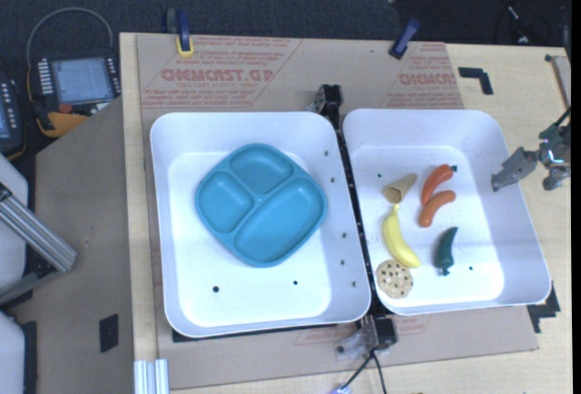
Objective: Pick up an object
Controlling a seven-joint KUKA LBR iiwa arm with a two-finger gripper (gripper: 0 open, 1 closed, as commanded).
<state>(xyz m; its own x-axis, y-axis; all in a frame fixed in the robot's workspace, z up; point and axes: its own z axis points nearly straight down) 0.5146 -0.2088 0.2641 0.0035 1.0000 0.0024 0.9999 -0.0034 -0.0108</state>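
Observation:
The right bin point(481, 133) holds several small toy foods. A yellow banana point(399, 240) lies near its left side, with a round speckled cookie point(394, 278) below it and a tan wedge piece point(398, 190) above it. Two orange-red sausages point(438, 179) point(435, 208) lie side by side in the middle, and a dark green pepper point(445, 251) sits under them. My gripper point(532, 174) hangs over the right rim of this bin, to the right of the sausages. Its fingers are spread, with nothing between them.
The left bin point(182, 292) carries a blue divided plate point(261, 202). A black clamp point(329, 98) joins the bins at the top, and another point(377, 333) at the bottom. Cardboard point(272, 65) lies under both bins.

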